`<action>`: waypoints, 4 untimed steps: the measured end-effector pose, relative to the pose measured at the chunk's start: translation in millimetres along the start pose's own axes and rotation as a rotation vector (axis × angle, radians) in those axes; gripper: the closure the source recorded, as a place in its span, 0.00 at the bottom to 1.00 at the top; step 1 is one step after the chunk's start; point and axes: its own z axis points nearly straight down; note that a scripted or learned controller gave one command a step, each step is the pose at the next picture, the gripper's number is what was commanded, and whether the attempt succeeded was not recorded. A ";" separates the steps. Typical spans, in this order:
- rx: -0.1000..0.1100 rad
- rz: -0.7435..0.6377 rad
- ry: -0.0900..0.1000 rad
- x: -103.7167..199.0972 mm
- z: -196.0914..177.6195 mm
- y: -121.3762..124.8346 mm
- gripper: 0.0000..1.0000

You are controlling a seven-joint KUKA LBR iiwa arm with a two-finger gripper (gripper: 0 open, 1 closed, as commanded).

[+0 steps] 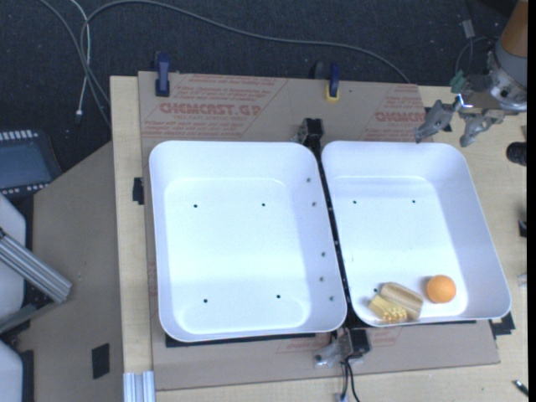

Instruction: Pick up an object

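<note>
Broadly, the desk (pixel 126 249) carried a printed cardboard sheet (pixel 218 107), clamped at its far edge by two blue clips, and on that sheet sat two shallow white bins side by side. The left bin (pixel 243 162) was the larger-looking of the pair (it sat squarer to the camera), and the right bin (pixel 402 162) lay just beside it, their inner rims nearly touching. The arm (pixel 512 44) came in at the upper right, its orange band at the picture's edge, and its gripper (pixel 453 126) hung above the far right corner of the right bin, over the rim and the cardboard. Its fingers (pixel 432 124) were spread apart, with nothing between them. In the near right corner of the right bin lay three small things close together: a tan bread roll (pixel 404 295), an orange ball (pixel 440 289) just to its right, and a small yellow corn cob (pixel 387 309) touching the roll's near side. All three lay well apart from the gripper.
</note>
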 end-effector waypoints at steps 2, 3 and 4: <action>0.004 0.000 0.001 -0.3 103.6 3.1 0.00; 0.005 -0.001 0.001 4.5 160.6 10.4 0.00; -0.002 -0.001 -0.001 4.0 146.0 12.2 1.00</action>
